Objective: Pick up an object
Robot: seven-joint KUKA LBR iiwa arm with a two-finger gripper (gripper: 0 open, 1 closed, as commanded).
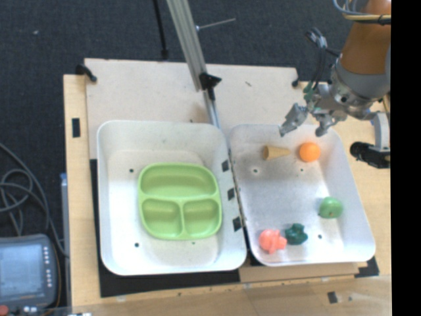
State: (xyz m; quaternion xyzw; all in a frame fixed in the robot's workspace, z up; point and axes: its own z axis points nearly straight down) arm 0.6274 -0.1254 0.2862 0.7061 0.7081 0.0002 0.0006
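The grey arm with its orange band reaches in from the right, and its end effector (304, 124) hangs over the far edge of the right bin (352, 183), its two fingers spread apart with nothing between them. Just below it, inside that bin, lie a small tan cone (275, 152) on its side and an orange ball (309, 152), close to each other but not touching. Nearer the right wall sits a green rounded object (330, 207), possibly a toy fruit, though the view is too coarse to be sure. At the near edge of the same bin a pink toy (271, 241) and a dark green toy (297, 234) rest against one another. The left bin (118, 143) holds a light green divided plate (179, 200) with three compartments, lying flat near its centre. Both bins stand side by side on the tabletop (131, 84), touching along their inner edges. A slanted metal pole (187, 35) rises from behind the bins, between them.
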